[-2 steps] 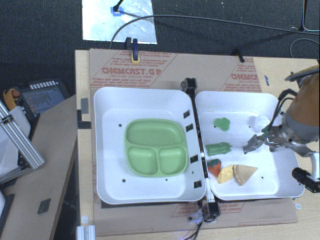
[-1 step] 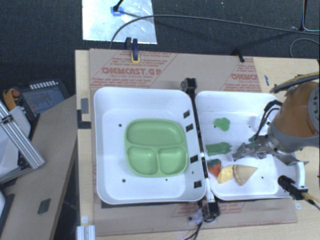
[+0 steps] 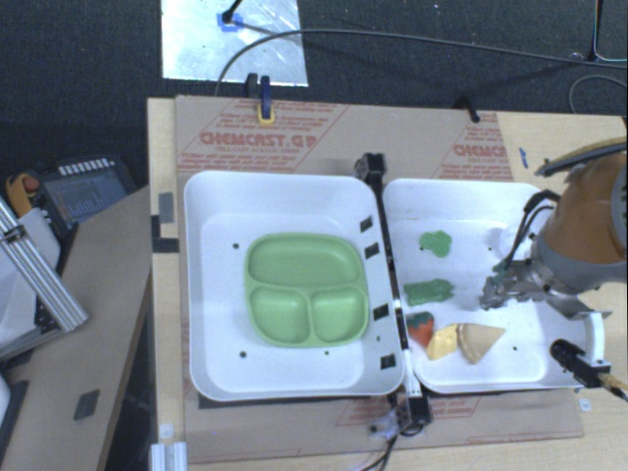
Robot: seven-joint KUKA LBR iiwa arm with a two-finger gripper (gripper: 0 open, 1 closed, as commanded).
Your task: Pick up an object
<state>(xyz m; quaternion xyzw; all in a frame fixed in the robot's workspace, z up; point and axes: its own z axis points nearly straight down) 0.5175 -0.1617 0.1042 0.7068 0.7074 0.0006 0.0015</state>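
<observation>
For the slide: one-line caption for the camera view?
Arm reaches into right bin, pincer low beside scattered food pieces; green divided plate sits in left bin.

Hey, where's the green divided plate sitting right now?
The green divided plate lies in the middle of the left bin, across the divider from the small toy foods in the right bin.

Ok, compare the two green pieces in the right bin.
The upper green piece is rounder and brighter; the lower green piece is longer, darker and lies crosswise. The upper one sits alone, while the lower one lies just above the red piece. Both rest loose on the right bin floor.
</observation>
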